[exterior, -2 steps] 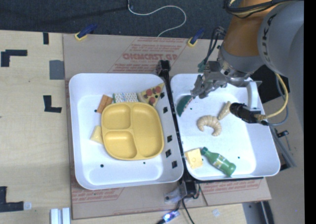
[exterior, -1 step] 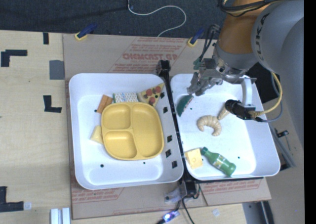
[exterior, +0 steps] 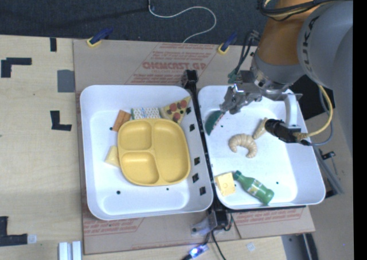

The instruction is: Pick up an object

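Reaching from the right, arm (exterior: 298, 35) angled down over right bin (exterior: 304, 184).

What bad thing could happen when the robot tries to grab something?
The gripper hangs near the green thing that lies right by the right bin's left wall, so a finger might bump the wall or only nudge the thing. The croissant is curved and might slip out of a pinch. The green bottle touches the yellow block, so grabbing one could push the other.
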`<control>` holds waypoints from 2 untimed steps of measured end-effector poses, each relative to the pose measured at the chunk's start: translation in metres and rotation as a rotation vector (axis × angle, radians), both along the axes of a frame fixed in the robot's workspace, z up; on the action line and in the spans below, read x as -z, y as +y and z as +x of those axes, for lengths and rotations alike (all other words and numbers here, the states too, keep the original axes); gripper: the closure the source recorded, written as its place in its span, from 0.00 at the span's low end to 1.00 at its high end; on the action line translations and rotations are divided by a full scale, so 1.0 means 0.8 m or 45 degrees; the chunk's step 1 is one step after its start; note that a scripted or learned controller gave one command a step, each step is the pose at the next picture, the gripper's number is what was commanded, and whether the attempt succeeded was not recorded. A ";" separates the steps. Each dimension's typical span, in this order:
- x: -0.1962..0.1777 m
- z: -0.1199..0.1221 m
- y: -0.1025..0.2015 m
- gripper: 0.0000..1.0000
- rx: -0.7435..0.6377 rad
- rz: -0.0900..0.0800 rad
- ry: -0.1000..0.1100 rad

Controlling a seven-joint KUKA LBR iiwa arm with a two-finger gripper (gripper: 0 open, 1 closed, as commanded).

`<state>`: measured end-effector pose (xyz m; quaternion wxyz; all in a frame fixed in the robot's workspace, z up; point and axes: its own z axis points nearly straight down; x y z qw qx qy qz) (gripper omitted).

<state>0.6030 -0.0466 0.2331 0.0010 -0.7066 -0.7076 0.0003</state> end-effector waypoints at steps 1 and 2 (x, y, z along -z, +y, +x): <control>0.002 0.002 -0.002 1.00 -0.001 -0.001 0.000; 0.009 0.000 0.018 1.00 -0.002 -0.001 0.001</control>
